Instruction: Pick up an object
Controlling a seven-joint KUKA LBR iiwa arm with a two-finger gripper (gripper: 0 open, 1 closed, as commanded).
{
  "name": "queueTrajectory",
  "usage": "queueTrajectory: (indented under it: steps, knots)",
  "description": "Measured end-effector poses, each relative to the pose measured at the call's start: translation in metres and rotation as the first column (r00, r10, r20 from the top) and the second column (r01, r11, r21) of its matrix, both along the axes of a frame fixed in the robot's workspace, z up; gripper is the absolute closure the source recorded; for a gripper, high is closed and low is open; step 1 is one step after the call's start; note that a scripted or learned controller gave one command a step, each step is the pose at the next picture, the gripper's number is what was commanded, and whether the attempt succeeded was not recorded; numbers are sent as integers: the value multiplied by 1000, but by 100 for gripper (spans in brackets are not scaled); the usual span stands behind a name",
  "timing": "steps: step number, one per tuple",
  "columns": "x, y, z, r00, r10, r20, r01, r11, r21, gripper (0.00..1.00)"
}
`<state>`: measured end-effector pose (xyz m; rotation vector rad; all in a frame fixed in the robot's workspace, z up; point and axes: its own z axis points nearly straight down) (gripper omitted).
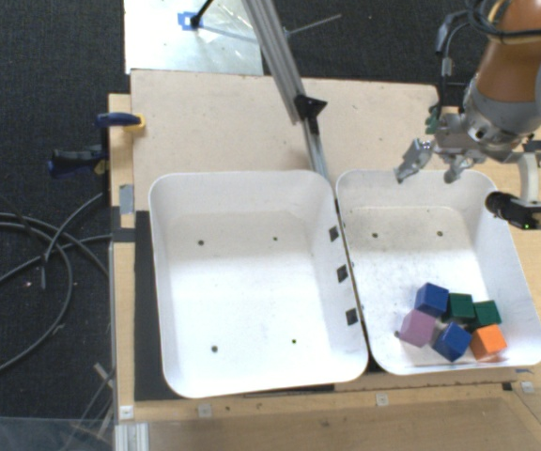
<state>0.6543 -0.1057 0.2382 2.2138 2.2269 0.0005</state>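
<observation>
Several small blocks lie clustered in the near right corner of the right bin (376,346): a blue block (431,299), a dark green one (461,305), another green one (486,313), a pink one (418,328), a second blue one (453,340) and an orange one (487,342). My gripper (433,164) hangs over the far edge of the right bin, well away from the blocks. Its two fingers are spread apart with nothing between them.
The left bin (172,346) sits beside the right one, with black clips along the shared wall. A slanted metal pole (280,54) crosses the back of the bench. Blue clamps (92,158) and cables lie at the left.
</observation>
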Motion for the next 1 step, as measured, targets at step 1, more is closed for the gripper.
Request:
queueTrajectory:
  steps: [1]
  knots:
    - [-40,-35,117,1000,-5,10,5,1000,-3,0]
